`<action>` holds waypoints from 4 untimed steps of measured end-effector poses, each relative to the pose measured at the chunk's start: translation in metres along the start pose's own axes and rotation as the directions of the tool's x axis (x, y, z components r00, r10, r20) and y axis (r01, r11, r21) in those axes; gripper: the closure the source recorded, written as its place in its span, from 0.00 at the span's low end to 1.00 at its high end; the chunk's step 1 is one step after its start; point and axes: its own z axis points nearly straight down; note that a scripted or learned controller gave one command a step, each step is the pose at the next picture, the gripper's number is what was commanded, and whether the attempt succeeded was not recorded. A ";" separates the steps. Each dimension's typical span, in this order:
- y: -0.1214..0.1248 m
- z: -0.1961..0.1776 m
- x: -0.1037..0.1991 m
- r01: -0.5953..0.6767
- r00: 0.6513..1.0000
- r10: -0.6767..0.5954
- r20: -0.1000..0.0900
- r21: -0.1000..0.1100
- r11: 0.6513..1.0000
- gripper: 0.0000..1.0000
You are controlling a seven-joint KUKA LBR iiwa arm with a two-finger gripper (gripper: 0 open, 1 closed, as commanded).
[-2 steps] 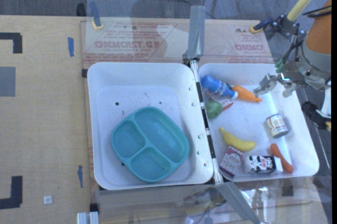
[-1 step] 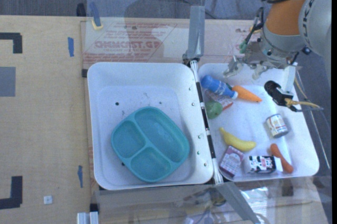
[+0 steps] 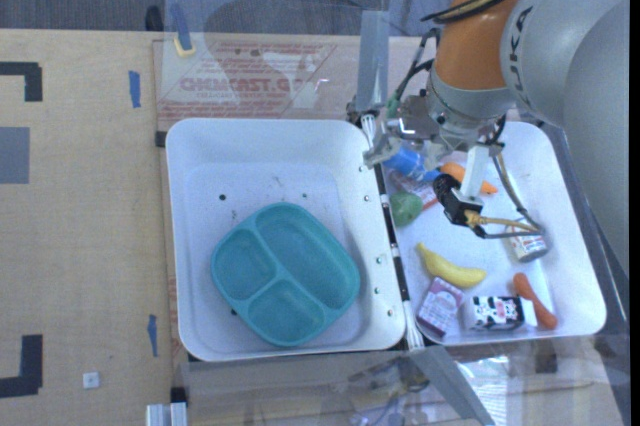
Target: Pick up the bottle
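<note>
Arm low over the right bin, reaching for the bottle.

The arm (image 3: 560, 24) comes in over the right bin (image 3: 575, 244), and the left bin (image 3: 190, 164) carries a teal tray (image 3: 285, 272). The hand (image 3: 425, 149) is near the bin's upper left corner, just above the blue bottle (image 3: 408, 162); how its grip stands I cannot tell. I judge this the approach step (no lift yet). Next, it must close on the bottle alone, not the green item (image 3: 405, 207) beside it.

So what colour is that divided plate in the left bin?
Teal plate, seen clearly in the camera view.
</note>
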 end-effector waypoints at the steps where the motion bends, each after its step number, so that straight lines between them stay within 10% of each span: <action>1: -0.057 0.001 -0.043 0.087 0.996 -0.087 0.001 0.000 0.996 0.00; 2: -0.003 0.080 -0.102 -0.129 0.992 0.129 0.002 -0.005 0.992 0.00; 3: 0.028 0.089 -0.124 -0.627 0.779 0.626 0.031 0.056 0.777 0.00; 4: 0.032 0.078 -0.121 -0.624 0.782 0.623 0.024 0.037 0.781 1.00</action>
